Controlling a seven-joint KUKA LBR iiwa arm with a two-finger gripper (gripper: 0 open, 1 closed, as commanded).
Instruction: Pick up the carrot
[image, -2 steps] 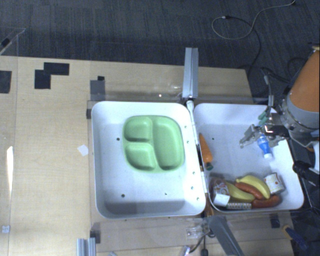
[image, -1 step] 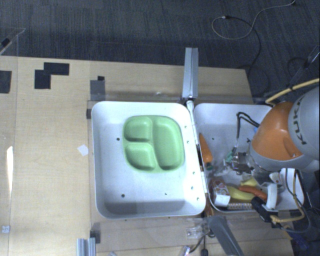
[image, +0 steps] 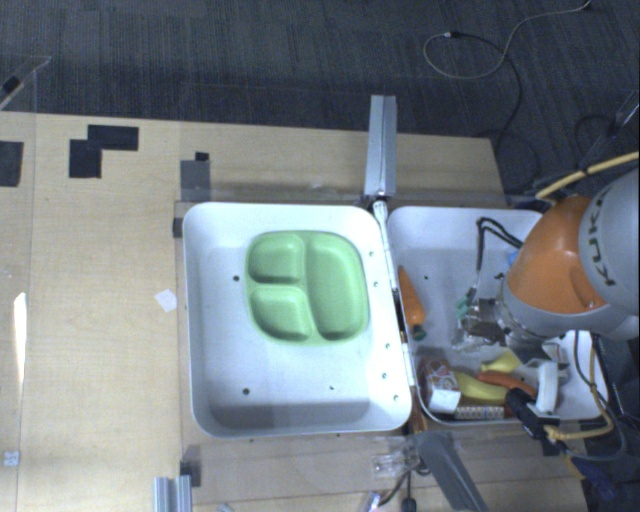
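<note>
Gripper (image: 478, 322) hangs low in the right bin (image: 445, 228), centre right of the frame, under the orange-banded arm (image: 555, 265); whether it is parted or closed cannot be told, and nothing shows in its hold, while the carrot (image: 410, 298) lies lengthwise against that bin's left wall, well left of the gripper and apart from the clutter of small items (image: 470, 385) at the lower edge. To grasp well, it probably should shift left and straddle the carrot across its narrow width, minding the wall. Left bin (image: 215, 400) holds a green divided tray (image: 306, 285); pale wooden bench (image: 90, 330), dark carpet (image: 200, 50) along the top
</note>
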